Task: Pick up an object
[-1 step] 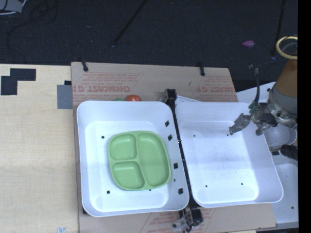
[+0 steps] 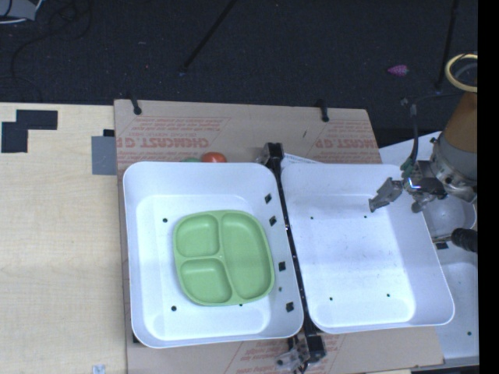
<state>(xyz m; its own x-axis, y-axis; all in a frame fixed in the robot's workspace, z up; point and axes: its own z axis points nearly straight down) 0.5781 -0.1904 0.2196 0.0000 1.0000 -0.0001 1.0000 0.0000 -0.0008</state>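
A light green plate (image 2: pixel 224 256) with three compartments lies flat in the left white bin (image 2: pixel 148 209), slightly right of its middle. My gripper (image 2: pixel 402 197) hangs over the upper right part of the right white bin (image 2: pixel 351 287), far from the plate. Its two fingers are spread apart, one grey fingertip (image 2: pixel 382 196) pointing left, and nothing sits between them. The orange band of the arm (image 2: pixel 461 123) shows above it at the right edge.
A small red object (image 2: pixel 214 158) and a bit of green peek out behind the left bin's far wall. Both bins rest on a cardboard sheet (image 2: pixel 242 135). A black clamp strip (image 2: pixel 284 248) runs between the bins. A wooden benchtop (image 2: pixel 54 248) lies to the left.
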